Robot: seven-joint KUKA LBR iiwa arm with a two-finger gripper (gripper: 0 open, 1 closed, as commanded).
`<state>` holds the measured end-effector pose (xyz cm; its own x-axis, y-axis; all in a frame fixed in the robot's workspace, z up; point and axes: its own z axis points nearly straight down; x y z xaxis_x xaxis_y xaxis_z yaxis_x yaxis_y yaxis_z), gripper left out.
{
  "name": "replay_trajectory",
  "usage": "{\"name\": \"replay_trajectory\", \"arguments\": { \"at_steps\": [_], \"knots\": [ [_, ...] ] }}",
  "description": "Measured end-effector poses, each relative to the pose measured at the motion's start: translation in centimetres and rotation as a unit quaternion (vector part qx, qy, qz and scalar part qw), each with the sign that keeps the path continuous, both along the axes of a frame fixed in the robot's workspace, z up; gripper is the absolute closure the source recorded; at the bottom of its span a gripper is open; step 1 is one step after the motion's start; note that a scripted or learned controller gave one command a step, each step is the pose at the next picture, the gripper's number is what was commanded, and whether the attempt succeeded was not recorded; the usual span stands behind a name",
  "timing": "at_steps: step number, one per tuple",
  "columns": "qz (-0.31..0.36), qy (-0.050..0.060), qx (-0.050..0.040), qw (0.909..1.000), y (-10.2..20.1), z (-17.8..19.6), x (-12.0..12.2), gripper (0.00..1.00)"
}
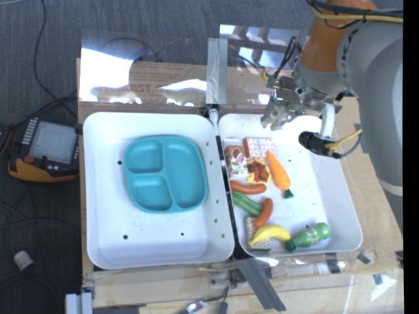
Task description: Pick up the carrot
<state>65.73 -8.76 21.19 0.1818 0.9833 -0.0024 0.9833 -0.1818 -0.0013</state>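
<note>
The carrot [278, 171] is orange with a small green tip and lies slanted in the middle of the right bin [330, 195]. My gripper [277, 118] hangs above the bin's far edge, well up and behind the carrot, and nothing shows between its fingers. The grey arm with its orange band [325, 41] comes in from the upper right.
Around the carrot lie a red-and-white packet [256, 146], a sausage [249, 188], a green vegetable [247, 205], a small red-orange piece [264, 212], a banana [270, 235] and a green bottle [309, 235]. The left bin [111, 234] holds a blue divided plate [165, 173].
</note>
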Motion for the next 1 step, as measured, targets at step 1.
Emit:
{"name": "replay_trajectory", "arguments": {
  "at_steps": [1],
  "knots": [
    [0.0,0.0,-0.0004,1.0,-0.04,-0.02,-0.02,0.0]
  ]
}}
